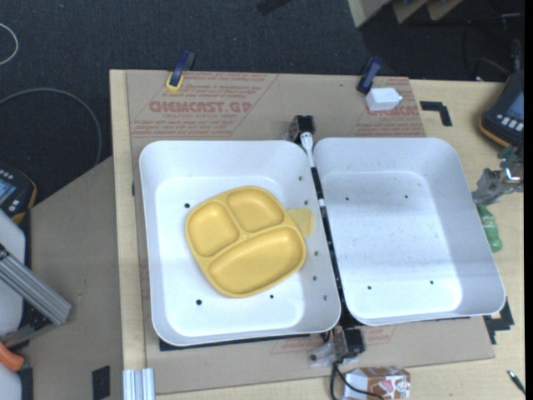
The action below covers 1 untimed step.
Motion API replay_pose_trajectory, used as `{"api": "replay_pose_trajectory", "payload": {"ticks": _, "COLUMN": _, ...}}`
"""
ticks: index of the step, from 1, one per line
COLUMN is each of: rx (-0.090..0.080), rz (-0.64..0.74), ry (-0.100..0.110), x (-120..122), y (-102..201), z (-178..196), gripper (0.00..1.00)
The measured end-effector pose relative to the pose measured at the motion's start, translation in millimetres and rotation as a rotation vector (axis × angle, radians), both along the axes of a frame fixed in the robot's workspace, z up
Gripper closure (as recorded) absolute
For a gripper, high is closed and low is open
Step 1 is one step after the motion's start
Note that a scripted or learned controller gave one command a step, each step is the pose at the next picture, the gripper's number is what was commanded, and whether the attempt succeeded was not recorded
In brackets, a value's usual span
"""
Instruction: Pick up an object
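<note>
A yellow divided plate (246, 240) with three compartments lies in the left bin (158, 173), slightly right of its middle and turned at an angle. A small flat yellow piece (301, 221) pokes out from the plate's right edge, near the wall between the bins. The right bin (400, 223) shows a bare white floor with fine specks.
A metal fitting (497, 183) with a green part (490, 228) sits at the right bin's right rim. Clips (177, 72) and a white block (383, 99) lie on the cardboard behind the bins. Cables and a small box (379, 383) sit at the front edge.
</note>
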State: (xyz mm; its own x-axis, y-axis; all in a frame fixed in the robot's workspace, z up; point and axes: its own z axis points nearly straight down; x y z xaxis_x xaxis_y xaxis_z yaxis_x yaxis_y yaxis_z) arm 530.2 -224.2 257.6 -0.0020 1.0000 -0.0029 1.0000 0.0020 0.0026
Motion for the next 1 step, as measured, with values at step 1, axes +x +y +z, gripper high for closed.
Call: {"api": "replay_pose_trajectory", "payload": {"ticks": 1, "rx": -0.001, "rz": 0.002, "ry": -0.005, "x": 64.2, "y": 1.0, "z": 1.3, "gripper": 1.00}}
